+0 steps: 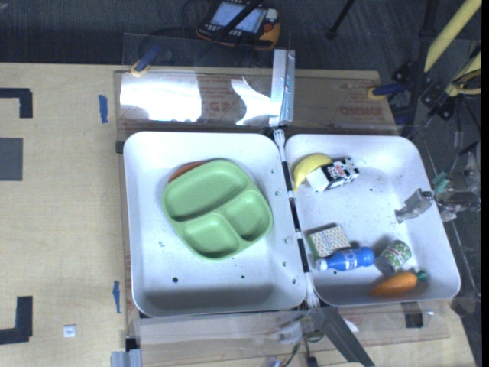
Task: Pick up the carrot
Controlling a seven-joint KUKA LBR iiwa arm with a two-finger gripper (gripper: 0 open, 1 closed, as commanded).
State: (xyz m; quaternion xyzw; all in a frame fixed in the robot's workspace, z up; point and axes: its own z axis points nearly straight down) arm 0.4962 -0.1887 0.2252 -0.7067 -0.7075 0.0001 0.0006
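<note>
Orange tapered plastic carrot (396,284) lies below my gripper (416,203), in the near corner.
A small round can (394,255) and a blue bottle (348,260) crowd it; whether my tool grips anything, I cannot tell.

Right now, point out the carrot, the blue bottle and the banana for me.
carrot (396,284), camera view, middle of its orange body.
blue bottle (348,260), camera view, middle of its blue body.
banana (309,166), camera view, middle of its yellow curve.
</note>
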